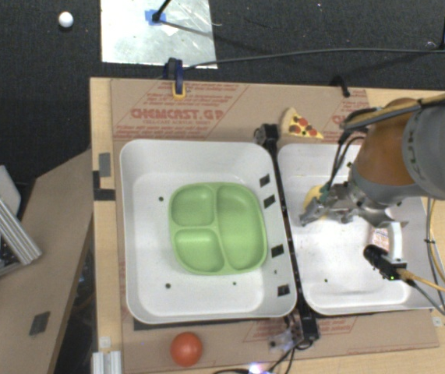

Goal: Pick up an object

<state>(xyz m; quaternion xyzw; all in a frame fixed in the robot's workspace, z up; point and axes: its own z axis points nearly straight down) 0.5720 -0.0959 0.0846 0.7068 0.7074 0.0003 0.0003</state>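
Two bins [140, 209]: green tray [217, 228] left, gripper [316, 209] right over something yellow [316, 194]; pincer state unclear.

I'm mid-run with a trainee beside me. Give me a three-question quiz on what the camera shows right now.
1. True or false: the green divided plate lies in the left bin.
2. Which bin is the gripper over? A) left B) right
3. Fill in: the pizza slice toy lies on the ____, behind the bins.

Key: 1 true. 2 B. 3 cardboard. Bonus note: a red ball sits on the cardboard in front of the left bin.
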